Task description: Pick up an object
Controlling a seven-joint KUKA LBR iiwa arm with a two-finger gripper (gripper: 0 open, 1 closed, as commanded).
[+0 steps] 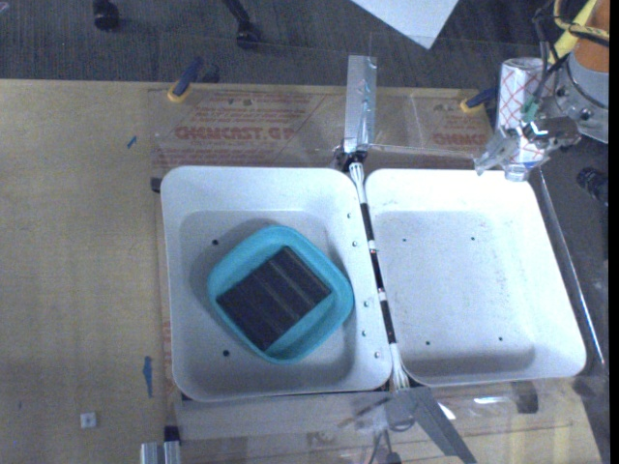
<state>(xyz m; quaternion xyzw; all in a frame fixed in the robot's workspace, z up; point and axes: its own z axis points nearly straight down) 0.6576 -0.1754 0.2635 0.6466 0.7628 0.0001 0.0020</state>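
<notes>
A turquoise rounded-square dish (334,293) lies tilted in the left bin (189,259). It fills much of the bin's floor, and a dark ridged block (273,296) rests inside it. My gripper (507,158) hangs at the upper right, over the far right corner of the right bin (474,288). It is well apart from the dish, and I see nothing held in it.
A metal post (361,104) stands behind the seam between the bins. A white roll with red marks (515,90) stands just behind the gripper. Clamps (184,80) sit on the bench's far edge. Cables (377,278) run along the divider.
</notes>
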